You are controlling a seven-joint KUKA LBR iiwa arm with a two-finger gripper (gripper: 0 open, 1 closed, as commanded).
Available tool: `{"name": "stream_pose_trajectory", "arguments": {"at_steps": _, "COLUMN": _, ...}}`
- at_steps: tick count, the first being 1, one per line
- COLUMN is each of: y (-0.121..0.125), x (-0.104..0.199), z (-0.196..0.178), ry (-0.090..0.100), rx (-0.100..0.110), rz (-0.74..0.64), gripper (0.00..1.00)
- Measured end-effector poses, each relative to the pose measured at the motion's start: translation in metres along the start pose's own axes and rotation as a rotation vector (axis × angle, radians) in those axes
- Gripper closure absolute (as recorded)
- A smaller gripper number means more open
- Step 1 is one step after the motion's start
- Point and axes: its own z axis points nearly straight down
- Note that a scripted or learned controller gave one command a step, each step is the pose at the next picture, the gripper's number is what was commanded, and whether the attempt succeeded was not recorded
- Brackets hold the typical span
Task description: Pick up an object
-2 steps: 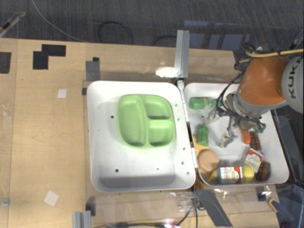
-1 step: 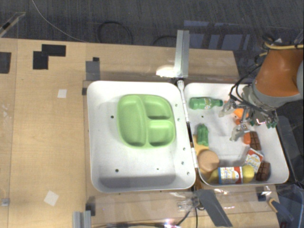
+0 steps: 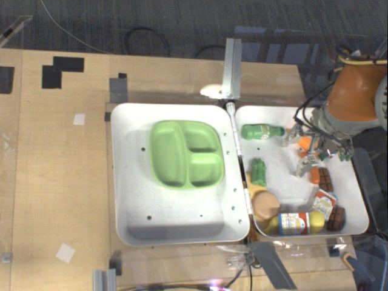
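Grey arm (image 3: 357, 96) with orange band at the right, wrist down, tool (image 3: 309, 156) low.

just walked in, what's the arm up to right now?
The KUKA arm reaches in from the right, with its gripper low over the right bin, near its right side. That bin holds a green bottle, a small green item, a tan round piece, a labelled yellow bottle and some brown pieces. I can't tell whether anything is in its grasp. The left bin holds a green divided tray.
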Motion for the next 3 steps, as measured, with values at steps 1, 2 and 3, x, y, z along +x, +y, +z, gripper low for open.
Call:
{"name": "stream_pose_trajectory", "arguments": {"at_steps": 1, "y": -0.008, "x": -0.011, "z": 0.000, "ry": 0.000, "rx": 0.001, "rz": -0.008, "gripper": 0.00}}
{"name": "stream_pose_trajectory", "arguments": {"at_steps": 2, "y": -0.008, "x": -0.016, "z": -0.015, "ry": -0.013, "rx": 0.005, "rz": -0.010, "gripper": 1.00}}
{"name": "stream_pose_trajectory", "arguments": {"at_steps": 3, "y": -0.008, "x": -0.015, "z": -0.014, "ry": -0.012, "rx": 0.004, "rz": -0.010, "gripper": 0.00}}
